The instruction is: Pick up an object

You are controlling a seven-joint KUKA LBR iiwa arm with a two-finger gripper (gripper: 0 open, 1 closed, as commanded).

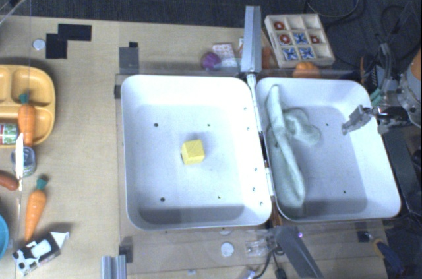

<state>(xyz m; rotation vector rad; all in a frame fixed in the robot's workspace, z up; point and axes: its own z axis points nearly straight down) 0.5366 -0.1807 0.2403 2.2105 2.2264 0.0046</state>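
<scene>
Camera view showing two candidates: yellow block (193,152) sitting alone in left bin (142,205), well away from gripper (356,119) on far side of divider; pale cloth (290,146) lying crumpled in right bin (379,205), much nearer gripper, along wall furthest from it. Block prob. light, stiff, flat-faced, so pinching across two opposite faces from above looking easiest. Cloth soft, limp, prob. bunching and slipping; taking hold at raised fold near its middle looking best. Arm reaching in from right edge, wrist sitting over right bin's rim, gripper hovering above bin floor, nothing showing between fingers. Jaws too small and blurred to judge: can't tell whether spread or closed. Nothing picked yet.
</scene>
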